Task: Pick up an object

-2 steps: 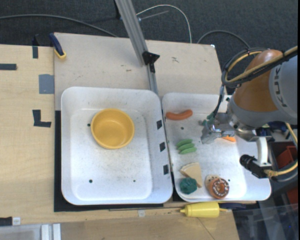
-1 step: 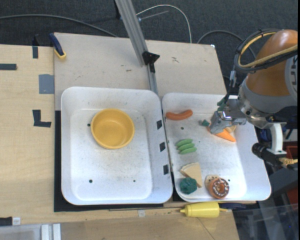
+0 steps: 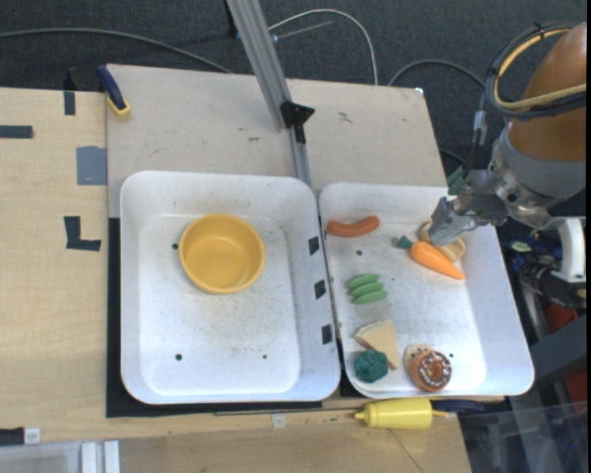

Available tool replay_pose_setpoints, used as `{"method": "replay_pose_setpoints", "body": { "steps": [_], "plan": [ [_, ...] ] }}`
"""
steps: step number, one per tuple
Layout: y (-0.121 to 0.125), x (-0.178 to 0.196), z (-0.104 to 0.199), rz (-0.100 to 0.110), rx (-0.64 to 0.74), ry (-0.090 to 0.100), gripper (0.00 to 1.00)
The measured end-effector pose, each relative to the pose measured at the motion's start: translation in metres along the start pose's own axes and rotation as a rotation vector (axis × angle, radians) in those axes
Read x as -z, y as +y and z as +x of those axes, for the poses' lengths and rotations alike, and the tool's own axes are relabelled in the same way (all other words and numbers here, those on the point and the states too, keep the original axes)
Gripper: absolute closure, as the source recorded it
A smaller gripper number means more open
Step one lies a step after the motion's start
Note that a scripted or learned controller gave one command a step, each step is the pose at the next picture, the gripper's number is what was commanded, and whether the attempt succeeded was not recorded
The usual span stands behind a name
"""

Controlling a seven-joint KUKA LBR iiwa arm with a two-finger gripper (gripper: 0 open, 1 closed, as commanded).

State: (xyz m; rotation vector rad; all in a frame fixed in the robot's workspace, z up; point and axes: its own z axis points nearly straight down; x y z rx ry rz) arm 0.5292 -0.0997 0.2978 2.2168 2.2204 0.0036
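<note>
Gripper (image 3: 443, 229) low at right bin's (image 3: 492, 363) far right edge over carrot (image 3: 437, 257), jaws' state unclear; could nudge carrot into the wall.

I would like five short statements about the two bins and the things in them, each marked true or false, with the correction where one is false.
1. The yellow bowl sits in the left bin. True.
2. The carrot lies in the left bin. False: it lies in the right bin, near the tool.
3. The sausage lies near the far side of the right bin. True.
4. The yellow bottle stands upright inside the right bin. False: it lies on its side outside the bin, along its near edge.
5. The green pea pod is inside the bowl. False: it lies on the right bin's floor.
</note>
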Motion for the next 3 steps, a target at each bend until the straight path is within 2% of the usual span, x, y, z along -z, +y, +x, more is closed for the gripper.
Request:
{"method": "replay_pose_setpoints", "body": {
  "steps": [1, 2, 3],
  "plan": [
    [0.012, -0.027, 0.049, 0.008, 0.004, 0.002, 1.00],
    [0.026, -0.034, 0.106, 0.006, 0.006, 0.002, 1.00],
    [0.035, -0.061, 0.153, 0.009, 0.004, 0.002, 1.00]
  ]
}}
